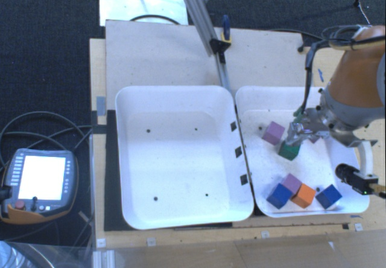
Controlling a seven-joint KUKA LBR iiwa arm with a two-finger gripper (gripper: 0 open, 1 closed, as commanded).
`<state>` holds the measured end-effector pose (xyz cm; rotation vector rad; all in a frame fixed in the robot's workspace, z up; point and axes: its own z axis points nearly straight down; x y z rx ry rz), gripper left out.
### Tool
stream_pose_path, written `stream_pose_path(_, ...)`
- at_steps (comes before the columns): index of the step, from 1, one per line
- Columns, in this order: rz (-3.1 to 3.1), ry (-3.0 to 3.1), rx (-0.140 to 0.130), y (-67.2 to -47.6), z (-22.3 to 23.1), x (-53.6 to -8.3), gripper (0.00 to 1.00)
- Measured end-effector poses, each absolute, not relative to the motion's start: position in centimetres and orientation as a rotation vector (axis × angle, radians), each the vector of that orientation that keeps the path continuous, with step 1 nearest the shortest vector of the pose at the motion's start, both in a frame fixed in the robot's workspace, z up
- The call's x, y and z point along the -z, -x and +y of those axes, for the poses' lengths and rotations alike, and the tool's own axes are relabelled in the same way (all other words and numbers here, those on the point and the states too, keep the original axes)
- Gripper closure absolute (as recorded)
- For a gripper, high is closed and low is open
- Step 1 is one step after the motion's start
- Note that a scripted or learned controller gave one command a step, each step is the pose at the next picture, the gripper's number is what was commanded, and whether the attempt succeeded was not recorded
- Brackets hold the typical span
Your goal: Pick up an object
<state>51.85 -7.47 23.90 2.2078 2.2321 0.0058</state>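
Down at the near edge of your right bin (pixel 259 101), four blocks sit in a tight cluster: a blue block (pixel 280 195), a purple one (pixel 292 183) just behind it, an orange block (pixel 304 195) touching both, and a second blue block (pixel 329 196) a little apart toward the near right corner. Now look up to the middle of that bin, because that is where your action is. Your green block (pixel 289 151) sits right under the gripper (pixel 297 137), and the metal fingers reach down onto its top. You cannot tell from this angle whether they are apart or pinched on the block, nor whether it is off the floor. Just beside it, toward the divider, a pale purple block (pixel 273 133) rests tilted on the white floor, close to the green one. Your arm (pixel 356 89) comes in over the bin's right rim, orange band showing above the wrist. Your left bin (pixel 129 140) lies alongside, rims touching. Off the bench to the far left, the control pendant (pixel 39 185) lies on the carpet with its screen lit.
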Motion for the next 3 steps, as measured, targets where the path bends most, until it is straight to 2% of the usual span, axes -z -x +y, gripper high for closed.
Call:
stream_pose_path(2, 2.234, -2.208, -0.007, -55.4, 3.3, -25.3, 1.00)
stream_pose_path(3, 2.233, -2.210, -0.002, -56.6, 7.8, -23.5, 1.00)
